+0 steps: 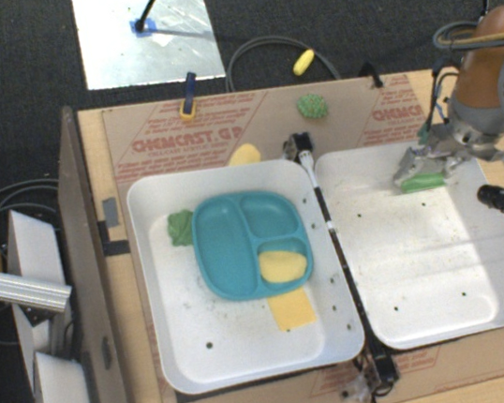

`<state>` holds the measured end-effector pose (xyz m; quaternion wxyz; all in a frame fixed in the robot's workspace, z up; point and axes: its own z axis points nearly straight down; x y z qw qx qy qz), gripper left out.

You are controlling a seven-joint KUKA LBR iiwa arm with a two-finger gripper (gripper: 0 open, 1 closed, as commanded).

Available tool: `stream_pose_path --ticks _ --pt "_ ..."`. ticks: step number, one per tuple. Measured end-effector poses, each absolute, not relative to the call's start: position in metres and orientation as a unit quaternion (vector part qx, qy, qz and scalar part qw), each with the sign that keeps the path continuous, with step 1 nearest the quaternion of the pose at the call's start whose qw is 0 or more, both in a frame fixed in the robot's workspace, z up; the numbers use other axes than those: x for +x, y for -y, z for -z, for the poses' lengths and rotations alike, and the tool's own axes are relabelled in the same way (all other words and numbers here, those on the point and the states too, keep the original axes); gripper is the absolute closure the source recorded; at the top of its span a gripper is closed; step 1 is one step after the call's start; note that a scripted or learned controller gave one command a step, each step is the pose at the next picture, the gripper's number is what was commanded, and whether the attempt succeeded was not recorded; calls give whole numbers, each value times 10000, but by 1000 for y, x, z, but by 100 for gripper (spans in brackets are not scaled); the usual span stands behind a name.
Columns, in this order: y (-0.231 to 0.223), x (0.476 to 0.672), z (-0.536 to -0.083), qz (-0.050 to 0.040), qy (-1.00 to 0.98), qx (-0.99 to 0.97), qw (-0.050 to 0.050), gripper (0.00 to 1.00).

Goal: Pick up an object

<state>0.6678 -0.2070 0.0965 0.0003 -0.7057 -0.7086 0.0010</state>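
Gripper [428, 165] sat low in the right bin's [458, 305] far corner over a green piece [421, 182], its hold impossible to tell, and the piece looked small, light and flat, best pinched across its narrow width.

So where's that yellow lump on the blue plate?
The yellow lump lies in the blue plate's lower right compartment, in the left bin, just above a flat yellow slice.

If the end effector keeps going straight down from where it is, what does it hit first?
Most likely the green object lying in the right bin: the end effector sits directly over it near the bin's far edge. Depth is hard to judge from this slant, so they may already be touching.
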Motion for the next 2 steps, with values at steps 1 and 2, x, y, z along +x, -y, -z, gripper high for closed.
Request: stream_pose_path --ticks 1,2 --pt "181 669 -85 6 7096 -7046 -14 0" --pt "183 670 -97 10 7099 -7043 -35 100"
